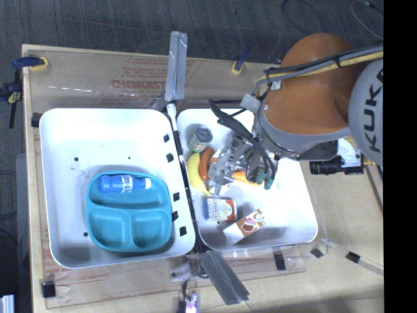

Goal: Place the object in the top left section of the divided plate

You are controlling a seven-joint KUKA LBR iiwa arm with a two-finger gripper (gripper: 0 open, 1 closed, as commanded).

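Two white bins side by side on wooden bench [78, 64]. Left bin [65, 142], right bin [293, 207]. In right bin: yellow banana [194, 169], grey round can [201, 135], small juice box [219, 208], brown-and-white carton [245, 225] near front wall. Blue clamp [29, 62] at bench corner.

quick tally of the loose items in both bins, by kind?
Bottle: 1, on the plate, left bin
Can: 1
Banana: 1
Carrot: 1
Cartons: 2
Total: 6, five of them in the right bin.
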